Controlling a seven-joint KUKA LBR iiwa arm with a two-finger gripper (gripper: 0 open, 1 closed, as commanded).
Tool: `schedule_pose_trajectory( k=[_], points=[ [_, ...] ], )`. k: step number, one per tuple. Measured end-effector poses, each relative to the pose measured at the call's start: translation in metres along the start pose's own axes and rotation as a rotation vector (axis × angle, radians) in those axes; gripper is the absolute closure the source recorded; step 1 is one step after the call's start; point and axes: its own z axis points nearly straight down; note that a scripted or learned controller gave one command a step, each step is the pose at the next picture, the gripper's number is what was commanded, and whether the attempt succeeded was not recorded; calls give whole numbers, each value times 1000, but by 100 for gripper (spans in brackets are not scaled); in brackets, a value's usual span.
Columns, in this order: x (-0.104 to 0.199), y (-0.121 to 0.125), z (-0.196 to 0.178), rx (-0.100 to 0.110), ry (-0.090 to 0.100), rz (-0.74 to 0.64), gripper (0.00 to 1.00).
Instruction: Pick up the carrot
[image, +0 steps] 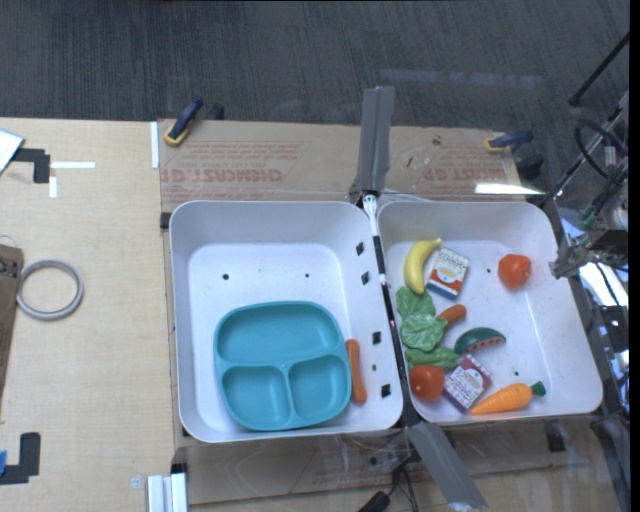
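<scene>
Lying near the front wall of the right bin (560, 300), the carrot (505, 398) rests flat, green stub toward the right, just beside the small carton (466, 383). It appears to be a light, rigid plastic toy with a smooth, tapered, likely slippery body; the thicker middle, taken across its width, seems the soundest hold. Jaws: state cannot be determined.

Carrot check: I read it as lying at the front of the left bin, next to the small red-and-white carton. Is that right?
Not quite. The carrot does lie at the front beside the small red-and-white carton, but in the right bin, not the left. The camera view shows it, green top pointing right.
</scene>
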Motion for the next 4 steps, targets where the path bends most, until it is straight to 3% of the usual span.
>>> schedule_pose_trajectory(
  k=[1, 2, 4],
  points=[
    [25, -5, -24, -4, 0, -7, 100],
    [-7, 13, -194, -1, -1, 328, 100],
    [0, 42, -193, 1, 0, 911, 100]
  ],
)
